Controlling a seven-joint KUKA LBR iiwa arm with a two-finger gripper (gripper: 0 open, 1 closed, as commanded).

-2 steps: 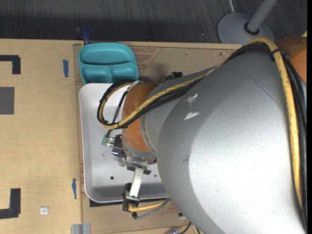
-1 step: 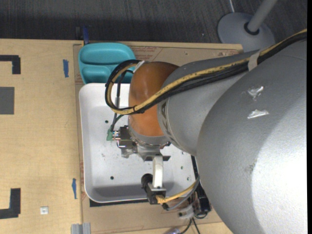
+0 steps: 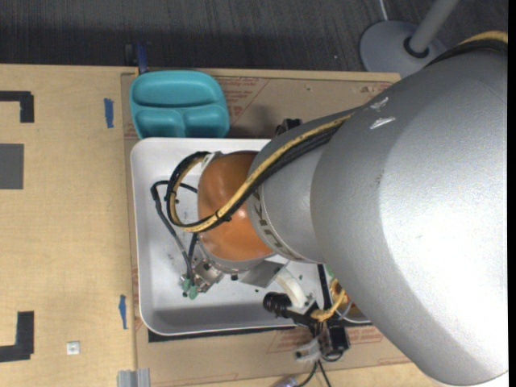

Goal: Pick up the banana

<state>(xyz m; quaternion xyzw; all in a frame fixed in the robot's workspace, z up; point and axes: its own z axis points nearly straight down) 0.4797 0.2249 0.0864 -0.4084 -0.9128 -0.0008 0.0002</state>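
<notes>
1 arm [image 3: 403,184], grey w/ orange band, filling right of frame. 1 white bin [image 3: 149,240] at centre-left. 1 teal tray [image 3: 179,103] at upper centre. 2 blue tape bits [image 3: 109,112] along left board edge.

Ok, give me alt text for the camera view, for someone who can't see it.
A large grey robot arm with an orange band reaches from the right over a shallow white bin, hiding most of its floor. A teal moulded tray sits on the bench just behind the bin.
</notes>
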